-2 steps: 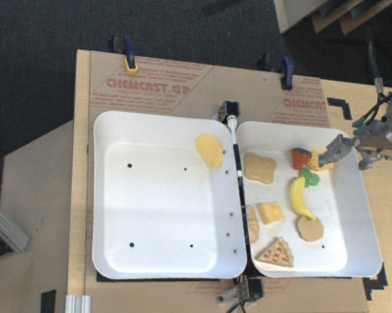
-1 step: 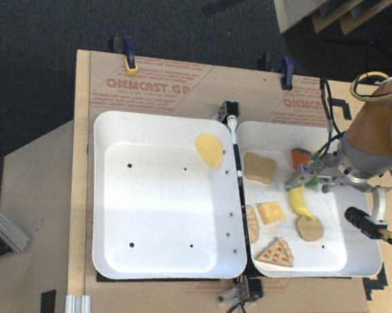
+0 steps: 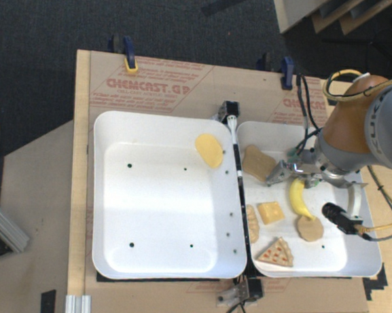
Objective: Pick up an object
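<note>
Camera view has the hand [image 3: 284, 172] low in the right bin [image 3: 360, 263], at three o'clock. Its fingers stand wide, holding nothing, between the brown slice [image 3: 257, 163] and the banana [image 3: 300, 199].

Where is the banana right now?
In the camera view the banana lies in the right bin, just under the gripper, with the cheese cube to its left and a round tan piece below it.

Two blue clamps [image 3: 131, 50] [image 3: 287, 68] on bench's [image 3: 161, 81] far edge; dark carpet [image 3: 50, 30] beyond.
</note>
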